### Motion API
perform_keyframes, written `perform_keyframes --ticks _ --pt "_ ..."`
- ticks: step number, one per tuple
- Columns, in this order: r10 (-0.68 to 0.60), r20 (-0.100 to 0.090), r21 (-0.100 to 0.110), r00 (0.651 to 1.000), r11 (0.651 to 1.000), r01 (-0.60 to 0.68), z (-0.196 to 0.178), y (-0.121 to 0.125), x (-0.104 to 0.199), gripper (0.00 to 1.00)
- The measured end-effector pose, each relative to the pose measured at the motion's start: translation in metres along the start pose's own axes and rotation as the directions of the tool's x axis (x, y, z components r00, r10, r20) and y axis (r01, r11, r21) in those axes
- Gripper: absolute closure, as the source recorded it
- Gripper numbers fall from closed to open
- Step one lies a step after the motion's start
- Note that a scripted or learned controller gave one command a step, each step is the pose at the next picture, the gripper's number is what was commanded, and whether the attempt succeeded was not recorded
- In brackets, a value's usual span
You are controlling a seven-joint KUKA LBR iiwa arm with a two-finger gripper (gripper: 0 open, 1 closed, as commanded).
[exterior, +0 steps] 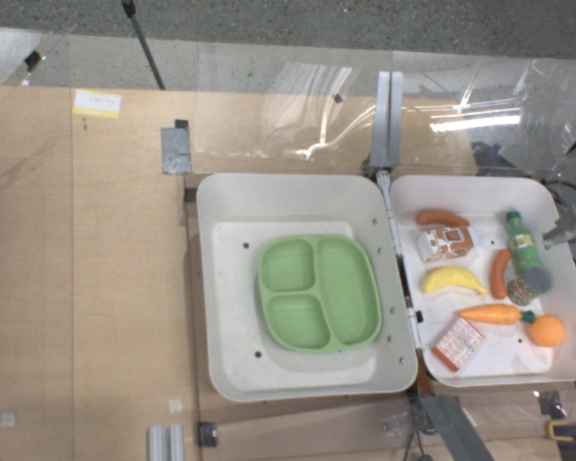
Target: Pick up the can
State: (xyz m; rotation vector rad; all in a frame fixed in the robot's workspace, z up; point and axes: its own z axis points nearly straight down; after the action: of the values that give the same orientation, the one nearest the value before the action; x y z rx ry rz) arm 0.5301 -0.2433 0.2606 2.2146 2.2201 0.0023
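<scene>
The table (86,277) looks like pale, matt wood with a fine grain. Both bins, left (221,373) and right (538,195), are smooth white plastic, and the green divided plate (319,293) has a soft plastic sheen. At twelve o'clock, clear sheeting (298,123) glints glossy

the can (529,284) is a small grey one, lying near the right bin's (480,188) right edge, about halfway down.

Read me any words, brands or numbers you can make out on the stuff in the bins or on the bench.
Nothing is legible.
Yellow sticker on the bench: markings too blurred.
White carton: print too small.
Red-and-white box: print too small.
Green bottle: label unreadable.
Can: no readable text.
</scene>
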Motion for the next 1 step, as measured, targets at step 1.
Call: perform_keyframes --ticks 1 --pt "0.613 0.001 0.003 0.790 0.790 -0.613 0.0743 0.0494 0.0006 0.00"
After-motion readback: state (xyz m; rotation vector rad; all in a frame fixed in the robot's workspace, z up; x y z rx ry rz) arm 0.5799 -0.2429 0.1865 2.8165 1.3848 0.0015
